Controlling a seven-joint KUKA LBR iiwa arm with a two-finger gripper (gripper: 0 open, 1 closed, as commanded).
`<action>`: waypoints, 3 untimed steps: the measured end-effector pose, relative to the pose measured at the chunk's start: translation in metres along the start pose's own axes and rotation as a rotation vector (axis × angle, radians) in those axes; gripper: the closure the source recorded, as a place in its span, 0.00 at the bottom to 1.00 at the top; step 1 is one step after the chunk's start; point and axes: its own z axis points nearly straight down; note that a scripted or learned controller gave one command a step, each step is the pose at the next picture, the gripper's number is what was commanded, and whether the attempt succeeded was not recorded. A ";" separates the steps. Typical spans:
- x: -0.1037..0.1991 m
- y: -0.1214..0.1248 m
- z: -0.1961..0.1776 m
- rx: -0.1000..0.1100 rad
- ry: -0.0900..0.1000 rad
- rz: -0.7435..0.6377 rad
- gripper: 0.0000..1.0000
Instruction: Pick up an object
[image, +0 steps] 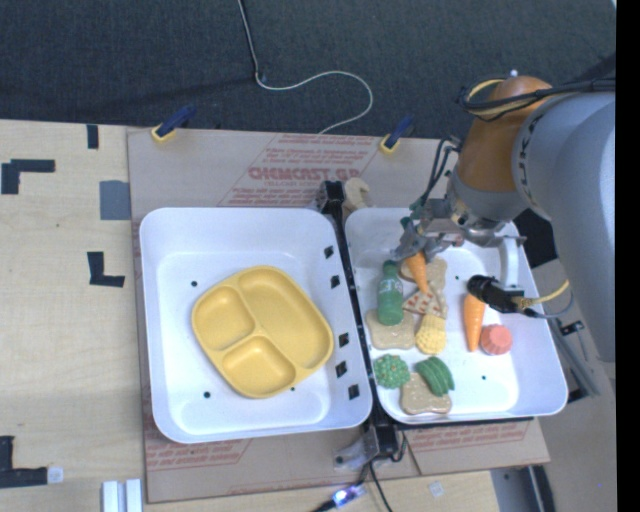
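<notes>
My gripper (414, 242) is low over the back of the right bin (530, 395), coming down from the grey arm with its orange band (497, 130). Just in front of it lies a small orange carrot piece (419, 271), with a green bottle (389, 294) to its left. Further forward are a yellow corn cob (432, 331), a bigger carrot (473, 319), a red-pink piece (496, 341), a green broccoli (391, 371), a dark green vegetable (437, 375) and tan bread slices (388, 336). I see nothing held in the gripper.
A yellow three-compartment plate (262, 329) lies in the left bin (165, 250). The dividing wall (348, 300) runs between the bins. A black and yellow cable end (495, 293) hangs over the right bin. Clamps hold the cardboard at the back.
</notes>
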 end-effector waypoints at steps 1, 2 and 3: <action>-0.008 -0.004 -0.053 -0.003 -0.001 0.000 1.00; -0.007 -0.004 -0.084 -0.001 0.000 -0.001 1.00; 0.048 -0.019 -0.073 0.005 0.001 -0.004 1.00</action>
